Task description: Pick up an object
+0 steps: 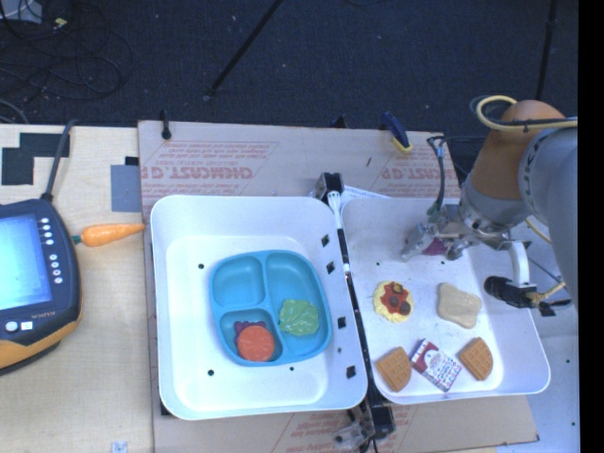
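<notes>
My gripper [436, 243] hangs low over the far part of the right bin [538, 371], close to its back wall, and there is something small and dark reddish [440, 246] right at the tips. Whether my fingers are parted or shut on it I cannot tell from this slant, so I do not count it as held. To do this step well I would come straight down, keep clear of the bin's back wall and the divider [342, 281], close squarely across the thing's narrow side, and lift only a little at first to check that it comes with me.

The other things to pick lie nearer the camera in the same bin, all well apart from my gripper. I count one round yellow toy pizza [393, 301] with red toppings, one pale bread slice [459, 305], two brown waffle-like biscuits, the left biscuit [394, 368] and the right biscuit [477, 358], and one small red-and-white packet [435, 363] lying between them.

The left bin [175, 366] bears one blue divided tray [226, 281], with one red round toy [255, 342] in its near-left compartment and one green leafy toy [299, 318] in its near-right compartment; the two far compartments are bare. Out on the bench, left of the bins, lie one orange carrot [109, 235] and one teach pendant [28, 286]
</notes>
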Robot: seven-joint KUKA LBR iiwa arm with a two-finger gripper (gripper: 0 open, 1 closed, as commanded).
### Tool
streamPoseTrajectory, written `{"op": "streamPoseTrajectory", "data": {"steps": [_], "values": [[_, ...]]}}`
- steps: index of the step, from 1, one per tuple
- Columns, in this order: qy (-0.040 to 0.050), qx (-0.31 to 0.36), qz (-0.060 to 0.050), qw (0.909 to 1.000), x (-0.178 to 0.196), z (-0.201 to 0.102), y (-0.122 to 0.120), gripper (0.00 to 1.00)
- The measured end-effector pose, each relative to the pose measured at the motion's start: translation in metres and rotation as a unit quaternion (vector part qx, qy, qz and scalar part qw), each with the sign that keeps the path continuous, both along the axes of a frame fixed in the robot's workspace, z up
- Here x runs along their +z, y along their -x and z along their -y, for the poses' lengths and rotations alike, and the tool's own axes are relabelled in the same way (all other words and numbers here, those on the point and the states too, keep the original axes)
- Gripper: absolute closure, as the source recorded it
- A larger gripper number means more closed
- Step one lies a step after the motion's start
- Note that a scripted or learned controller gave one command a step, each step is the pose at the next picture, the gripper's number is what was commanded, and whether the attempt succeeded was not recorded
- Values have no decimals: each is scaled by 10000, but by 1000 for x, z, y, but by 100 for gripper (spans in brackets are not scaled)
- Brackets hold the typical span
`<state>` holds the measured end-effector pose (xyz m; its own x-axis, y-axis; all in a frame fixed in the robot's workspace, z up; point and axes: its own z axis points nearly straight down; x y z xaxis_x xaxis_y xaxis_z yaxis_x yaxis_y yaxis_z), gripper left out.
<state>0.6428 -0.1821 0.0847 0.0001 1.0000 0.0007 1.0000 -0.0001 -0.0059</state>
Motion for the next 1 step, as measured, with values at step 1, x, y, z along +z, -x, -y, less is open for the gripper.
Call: {"op": "streamPoseTrajectory", "data": {"steps": [1], "values": [[3,7,17,10000,3,0,-1,0]]}}
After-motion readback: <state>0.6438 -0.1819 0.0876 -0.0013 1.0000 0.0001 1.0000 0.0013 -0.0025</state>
